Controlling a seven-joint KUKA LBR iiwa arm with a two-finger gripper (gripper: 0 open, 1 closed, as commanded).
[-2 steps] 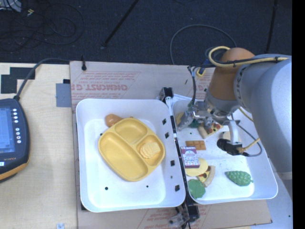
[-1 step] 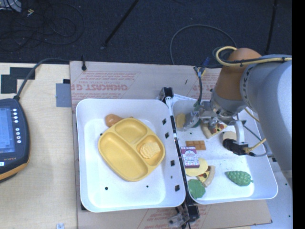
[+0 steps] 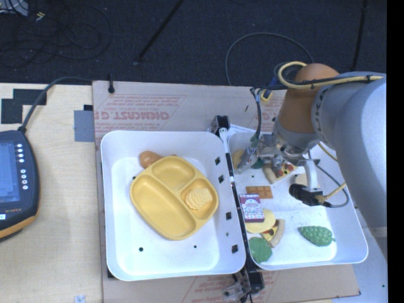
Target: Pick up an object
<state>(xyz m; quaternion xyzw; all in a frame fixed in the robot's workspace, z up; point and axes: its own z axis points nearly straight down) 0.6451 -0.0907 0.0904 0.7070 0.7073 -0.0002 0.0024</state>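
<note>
My gripper (image 3: 257, 158) reaches down into the far left part of the right bin (image 3: 344, 257), below the orange band of the arm (image 3: 302, 109). Small things lie under and beside it: a greenish piece (image 3: 245, 161) and a small multicoloured toy (image 3: 282, 167); I cannot tell whether the gripper touches them. Nearer the front lie a brown waffle-like square (image 3: 259, 192), a small purple and white box (image 3: 252, 208), a yellow disc (image 3: 267, 221), a green leaf shape (image 3: 259, 250) and a bumpy green object (image 3: 316, 235).
The left bin (image 3: 120, 245) holds a yellow divided tray (image 3: 165, 197) with a ribbed yellow piece (image 3: 199, 199) in one compartment, and an orange object (image 3: 149, 158) behind it. A black cable fitting (image 3: 305, 194) hangs beside the arm. A grey teach pendant (image 3: 16, 178) lies at far left.
</note>
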